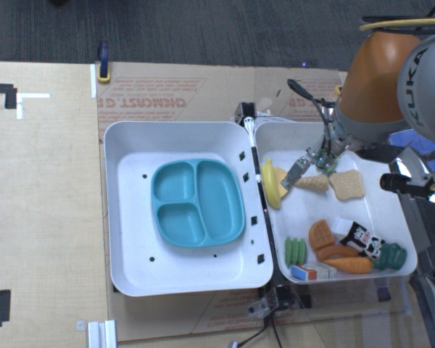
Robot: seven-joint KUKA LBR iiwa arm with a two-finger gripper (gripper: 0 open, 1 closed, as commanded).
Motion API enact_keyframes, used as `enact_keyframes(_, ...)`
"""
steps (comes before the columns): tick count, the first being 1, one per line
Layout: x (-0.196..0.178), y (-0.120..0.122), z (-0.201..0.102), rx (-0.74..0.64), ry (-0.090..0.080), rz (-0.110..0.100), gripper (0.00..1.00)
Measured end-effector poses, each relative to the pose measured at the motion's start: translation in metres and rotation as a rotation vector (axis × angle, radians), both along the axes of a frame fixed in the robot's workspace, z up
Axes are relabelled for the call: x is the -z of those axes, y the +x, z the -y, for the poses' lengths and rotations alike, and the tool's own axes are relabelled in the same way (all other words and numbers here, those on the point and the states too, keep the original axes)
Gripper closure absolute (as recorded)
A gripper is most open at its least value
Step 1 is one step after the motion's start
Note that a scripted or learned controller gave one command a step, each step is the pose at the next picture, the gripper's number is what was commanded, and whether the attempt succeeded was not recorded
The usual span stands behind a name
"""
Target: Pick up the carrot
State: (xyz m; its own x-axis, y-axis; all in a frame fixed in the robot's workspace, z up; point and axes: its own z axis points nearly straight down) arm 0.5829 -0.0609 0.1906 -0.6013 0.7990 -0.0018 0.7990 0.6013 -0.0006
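One carrot [350, 264] lies at the near edge of the right bin [391, 216], partly under a milk carton [364, 239]. The gripper [296, 172] hangs well behind the carrot, beside one banana [272, 184]; whether its jaws are open I cannot tell. One blue tray [198, 203] sits left of the carrot.

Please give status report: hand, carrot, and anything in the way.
Hand over right bin, near banana, holds nothing visible. Carrot at bin's front, untouched. Waffle and green toy crowd it.

bins [116, 216]: 2 | divided plate [199, 202]: 1 | carrot [346, 264]: 1 | banana [272, 185]: 1 | bread slice [346, 185]: 1
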Motion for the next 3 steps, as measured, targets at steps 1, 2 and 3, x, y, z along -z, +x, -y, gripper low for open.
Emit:
enact_keyframes(1, 0.0, -0.056, -0.069, 0.304, -0.001, -0.002, 0.0)
enact_keyframes(2, -0.007, -0.055, -0.068, 0.301, -0.003, -0.004, 1.0)
enact_keyframes(3, -0.014, -0.054, -0.067, 0.298, -0.006, -0.005, 1.0)
